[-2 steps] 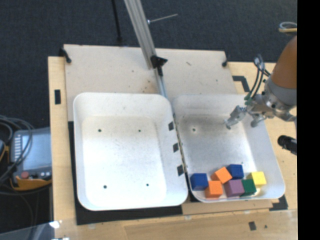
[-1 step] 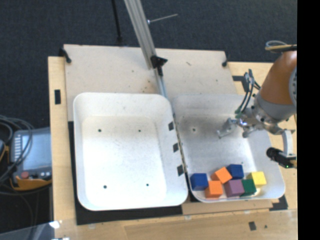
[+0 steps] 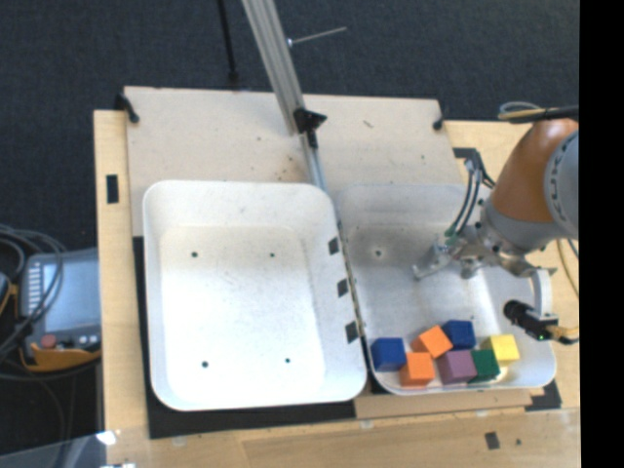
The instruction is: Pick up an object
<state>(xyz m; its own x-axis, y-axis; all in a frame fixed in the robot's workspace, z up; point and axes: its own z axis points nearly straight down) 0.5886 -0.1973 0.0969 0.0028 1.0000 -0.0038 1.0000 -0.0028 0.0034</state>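
- The table (image 3: 224, 130) carries two shallow white bins side by side, with a slanted metal rail (image 3: 278, 52) crossing above its far edge.
- The left bin (image 3: 244, 213) is the bigger spread of white from where I stand, with only a few dark dots on its floor.
- The right bin (image 3: 390, 232) holds all the objects, bunched in its near corner.
- The arm (image 3: 531, 188), grey with its orange band, reaches in from the right and hangs over the right bin's middle.
- The gripper (image 3: 458, 259) sits below the wrist, above bare bin floor and apart from the cluster; I cannot tell how it is set, and nothing shows in it.
- The blocks touch or nearly touch: blue block (image 3: 388, 353), two orange blocks (image 3: 435, 340), purple block (image 3: 455, 366), green block (image 3: 485, 363), yellow block (image 3: 504, 347), and a second blue block (image 3: 460, 333) at the back.
- My worry is the crowding: a descent into that pack could land on a block's top or wedge between neighbours, shoving them instead of gripping one.
- The blocks nearest the wall are risky too, since the bin's rim could block the gripper.
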